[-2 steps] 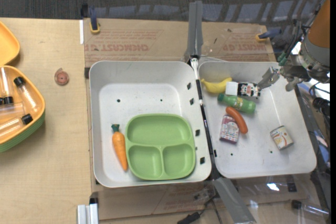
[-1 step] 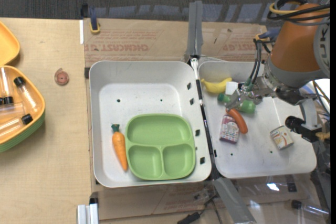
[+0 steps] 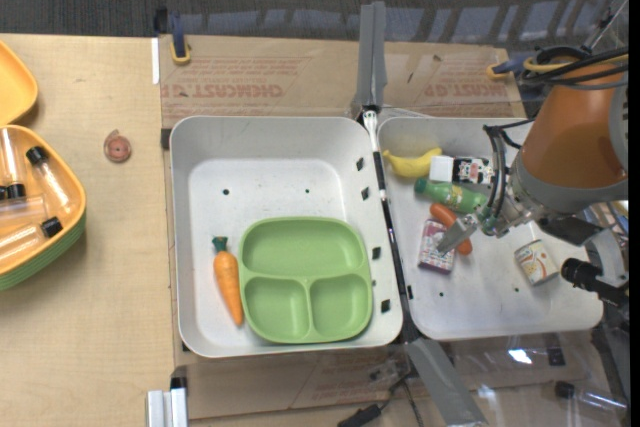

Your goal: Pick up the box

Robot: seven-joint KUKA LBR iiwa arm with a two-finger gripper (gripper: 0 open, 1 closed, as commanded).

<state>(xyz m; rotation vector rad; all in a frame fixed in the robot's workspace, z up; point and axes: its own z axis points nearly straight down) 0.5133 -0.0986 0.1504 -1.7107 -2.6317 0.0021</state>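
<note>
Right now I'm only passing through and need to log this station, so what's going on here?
A grey KUKA arm with an orange band reaches into the right bin, its gripper low over a small purple and white box. The box lies flat on the bin floor and is not lifted. Around it are a banana, a green bottle, a small orange vegetable and a white packet. The left bin holds a green divided plate and a toy carrot.

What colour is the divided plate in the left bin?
Light green, seen in the camera view: plate, beside a carrot.
</note>
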